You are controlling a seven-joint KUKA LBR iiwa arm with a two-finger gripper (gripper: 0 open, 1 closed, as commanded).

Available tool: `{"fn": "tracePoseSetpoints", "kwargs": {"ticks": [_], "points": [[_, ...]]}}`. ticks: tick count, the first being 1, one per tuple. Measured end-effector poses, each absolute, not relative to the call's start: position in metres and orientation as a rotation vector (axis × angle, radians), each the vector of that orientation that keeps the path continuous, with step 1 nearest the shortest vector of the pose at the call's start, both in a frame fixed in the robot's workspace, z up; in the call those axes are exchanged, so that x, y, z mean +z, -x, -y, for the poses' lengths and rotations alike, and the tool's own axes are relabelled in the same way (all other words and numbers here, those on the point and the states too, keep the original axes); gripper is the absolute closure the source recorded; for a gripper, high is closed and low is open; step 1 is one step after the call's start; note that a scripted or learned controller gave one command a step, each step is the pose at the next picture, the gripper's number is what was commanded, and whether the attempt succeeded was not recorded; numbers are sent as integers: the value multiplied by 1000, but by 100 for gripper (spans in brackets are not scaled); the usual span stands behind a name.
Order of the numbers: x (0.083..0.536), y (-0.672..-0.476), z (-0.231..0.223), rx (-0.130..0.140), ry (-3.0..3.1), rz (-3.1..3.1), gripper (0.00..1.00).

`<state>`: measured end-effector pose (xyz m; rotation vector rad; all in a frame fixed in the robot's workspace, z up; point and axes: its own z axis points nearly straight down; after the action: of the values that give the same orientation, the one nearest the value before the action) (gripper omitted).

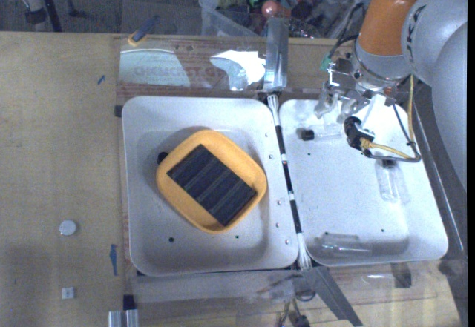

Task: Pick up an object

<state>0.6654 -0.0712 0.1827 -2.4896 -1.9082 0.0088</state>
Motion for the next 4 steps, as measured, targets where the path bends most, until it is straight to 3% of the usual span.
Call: {"fn": "tracePoseSetpoints", "kwargs": {"ticks": [1, 2, 3, 4], "points": [[183, -666, 69, 10, 2466, 1940, 100], [180, -665, 102, 10, 2452, 1958, 100], [212, -667, 135, -1, 2745, 1534, 100], [231, -637, 185, 3, 2930, 1133, 100]]}}
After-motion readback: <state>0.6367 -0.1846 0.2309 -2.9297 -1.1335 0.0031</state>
